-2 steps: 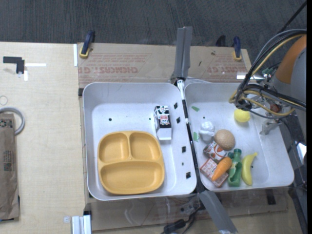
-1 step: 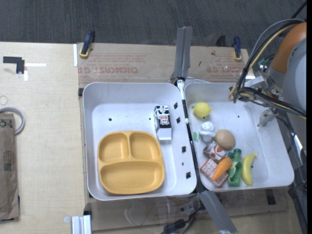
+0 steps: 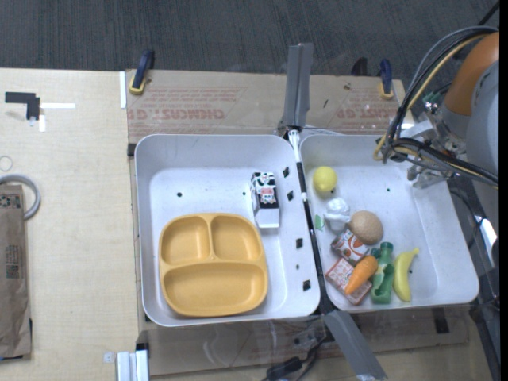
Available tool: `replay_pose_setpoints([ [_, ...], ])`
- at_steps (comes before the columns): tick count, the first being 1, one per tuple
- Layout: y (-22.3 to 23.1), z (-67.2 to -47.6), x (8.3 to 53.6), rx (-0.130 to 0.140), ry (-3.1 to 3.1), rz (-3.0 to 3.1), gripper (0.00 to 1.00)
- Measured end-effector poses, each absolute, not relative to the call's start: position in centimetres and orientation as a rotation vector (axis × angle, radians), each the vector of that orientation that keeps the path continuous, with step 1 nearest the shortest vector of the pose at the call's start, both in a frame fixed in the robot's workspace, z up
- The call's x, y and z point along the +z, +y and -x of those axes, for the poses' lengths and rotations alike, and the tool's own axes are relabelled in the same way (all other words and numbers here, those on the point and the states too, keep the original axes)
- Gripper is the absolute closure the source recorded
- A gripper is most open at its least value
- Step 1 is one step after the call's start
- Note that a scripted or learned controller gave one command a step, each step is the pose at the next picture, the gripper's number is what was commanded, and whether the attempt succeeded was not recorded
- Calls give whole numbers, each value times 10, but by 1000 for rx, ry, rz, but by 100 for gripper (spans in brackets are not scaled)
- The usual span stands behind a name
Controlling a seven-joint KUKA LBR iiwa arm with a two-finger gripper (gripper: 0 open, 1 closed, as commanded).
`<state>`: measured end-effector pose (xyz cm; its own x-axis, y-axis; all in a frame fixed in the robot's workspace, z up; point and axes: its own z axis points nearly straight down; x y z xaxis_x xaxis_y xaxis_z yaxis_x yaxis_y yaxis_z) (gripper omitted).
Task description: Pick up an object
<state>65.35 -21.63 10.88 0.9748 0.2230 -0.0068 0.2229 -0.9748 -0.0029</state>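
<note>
My gripper (image 3: 413,163) hangs over the back right part of the right bin (image 3: 444,236), apart from every object. Toy food is clustered at that bin's front left: a yellow lemon (image 3: 324,180), a small white piece (image 3: 337,210), a brown round item (image 3: 366,227), two red-and-white cartons (image 3: 348,247), an orange carrot (image 3: 361,274), a green item (image 3: 383,278) and a yellow banana (image 3: 405,275). The left bin (image 3: 159,181) holds a yellow divided plate (image 3: 213,264) and a small black-and-white box (image 3: 265,197) near its right wall.
A grey divider bar (image 3: 298,86) rises behind the seam between the bins. Cardboard (image 3: 206,105) held by blue-and-yellow clamps (image 3: 141,71) lies behind the left bin. Cables (image 3: 444,50) arc over the arm at the right. A brown paper bag (image 3: 14,268) lies at the far left.
</note>
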Motion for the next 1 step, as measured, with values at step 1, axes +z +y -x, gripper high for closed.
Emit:
replay_pose_setpoints([
  [1, -222, -649, 259, 4, -733, 3055, 100],
])
